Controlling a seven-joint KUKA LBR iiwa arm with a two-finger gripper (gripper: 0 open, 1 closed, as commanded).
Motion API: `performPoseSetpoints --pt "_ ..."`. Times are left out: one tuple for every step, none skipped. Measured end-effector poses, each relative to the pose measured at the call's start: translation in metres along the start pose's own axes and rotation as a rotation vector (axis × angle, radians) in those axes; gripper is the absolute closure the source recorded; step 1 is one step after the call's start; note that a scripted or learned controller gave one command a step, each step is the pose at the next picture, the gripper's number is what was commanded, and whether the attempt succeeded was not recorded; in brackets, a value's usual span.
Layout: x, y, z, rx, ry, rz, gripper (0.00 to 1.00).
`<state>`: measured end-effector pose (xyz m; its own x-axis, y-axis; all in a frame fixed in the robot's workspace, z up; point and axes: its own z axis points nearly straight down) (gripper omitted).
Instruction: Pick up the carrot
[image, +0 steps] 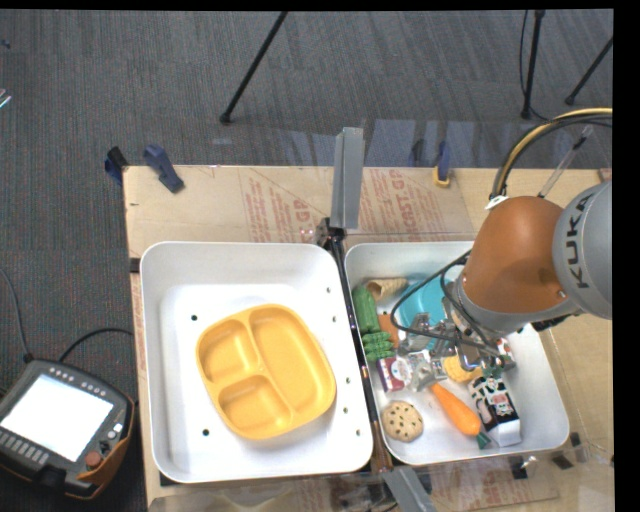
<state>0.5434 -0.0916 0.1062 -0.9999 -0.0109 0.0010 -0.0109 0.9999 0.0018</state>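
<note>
The carrot (457, 408) is orange and lies slanted near the front of the right bin (548, 400), between a cookie and a small carton. My gripper (447, 352) hangs low over the middle of that bin, just behind and slightly left of the carrot. The arm's orange band and wrist cover what lies under them. I see nothing of the carrot inside the gripper.
Around the carrot lie a chocolate-chip cookie (403, 421), a black-and-white carton (497, 410), a red and white packet (395, 373), a green vegetable (368, 324) and a blue item (428, 300). The left bin (170, 300) holds a yellow divided plate (265, 372).
</note>
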Motion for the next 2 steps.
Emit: performPoseSetpoints --pt "0.046 0.046 -0.082 0.001 -0.003 -0.219 1.0" --pt "0.053 0.01 -0.001 -0.001 0.0 -0.395 1.0"
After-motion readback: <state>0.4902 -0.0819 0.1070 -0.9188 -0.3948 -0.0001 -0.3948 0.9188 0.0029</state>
